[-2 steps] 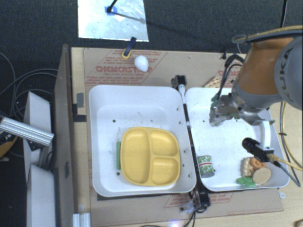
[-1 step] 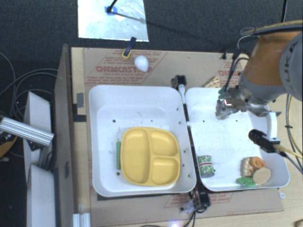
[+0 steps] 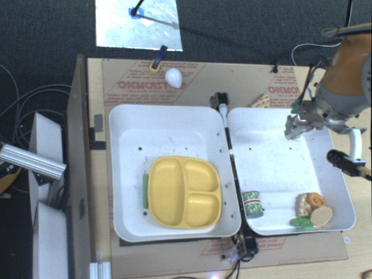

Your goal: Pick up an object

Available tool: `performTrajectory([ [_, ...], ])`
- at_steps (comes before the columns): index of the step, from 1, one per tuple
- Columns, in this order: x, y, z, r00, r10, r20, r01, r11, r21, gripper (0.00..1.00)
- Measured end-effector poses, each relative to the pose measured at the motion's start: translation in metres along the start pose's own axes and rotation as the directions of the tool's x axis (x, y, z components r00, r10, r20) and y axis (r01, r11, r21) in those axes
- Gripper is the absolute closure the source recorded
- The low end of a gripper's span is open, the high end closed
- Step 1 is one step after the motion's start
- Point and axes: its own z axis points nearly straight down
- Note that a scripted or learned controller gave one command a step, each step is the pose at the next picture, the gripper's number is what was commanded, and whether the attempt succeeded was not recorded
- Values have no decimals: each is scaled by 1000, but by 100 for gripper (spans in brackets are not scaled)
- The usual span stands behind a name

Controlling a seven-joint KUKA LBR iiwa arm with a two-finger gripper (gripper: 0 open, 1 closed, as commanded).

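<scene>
In the right bin (image 3: 273, 156), a small green and white can (image 3: 252, 204) lies near the front left corner. A cluster of toy food pieces (image 3: 313, 211), tan, orange and green, sits at the front right. My gripper (image 3: 293, 127) hangs over the back right part of that bin, well away from both. Nothing shows between its fingers. The left bin (image 3: 131, 138) holds a yellow divided plate (image 3: 184, 191) with a green stick (image 3: 145, 190) along its left side.
A white ball (image 3: 173, 77) and a blue and yellow item (image 3: 157, 60) lie on the cardboard behind the bins. A foil sheet (image 3: 139, 16) lies farther back. Cables and a metal bar (image 3: 32, 160) are at the left.
</scene>
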Motion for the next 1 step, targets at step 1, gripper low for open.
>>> performTrajectory([
  [1, -50, 4, 34, 1000, 0, -1, 0, 1000, 3, 100],
])
